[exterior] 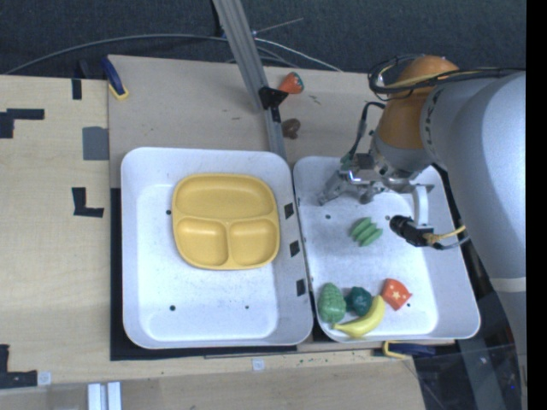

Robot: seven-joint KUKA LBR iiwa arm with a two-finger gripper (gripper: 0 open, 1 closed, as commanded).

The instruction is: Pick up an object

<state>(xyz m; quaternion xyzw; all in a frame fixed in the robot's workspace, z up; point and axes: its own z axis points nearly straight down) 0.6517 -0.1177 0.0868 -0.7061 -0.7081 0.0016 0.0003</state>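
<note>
The right bin [444, 272] holds several toy foods. A light green ribbed piece [366, 231] lies near its middle. Along the front edge sit a green bumpy piece [332, 301], a dark teal piece [359, 300], a yellow banana [366, 321] and a red-orange piece [395, 293]. My gripper [344, 200] hangs over the bin's far left corner, up and left of the ribbed piece. It is open, with its fingers [325, 199] spread and nothing between them.
A yellow divided plate [226, 220] lies in the left bin [145, 254]. A slanted grey pole [248, 45] rises behind the bins, with a small orange item [292, 82] and a brown one [291, 128] on the bench. The arm's body [487, 169] overhangs the right bin's right side.
</note>
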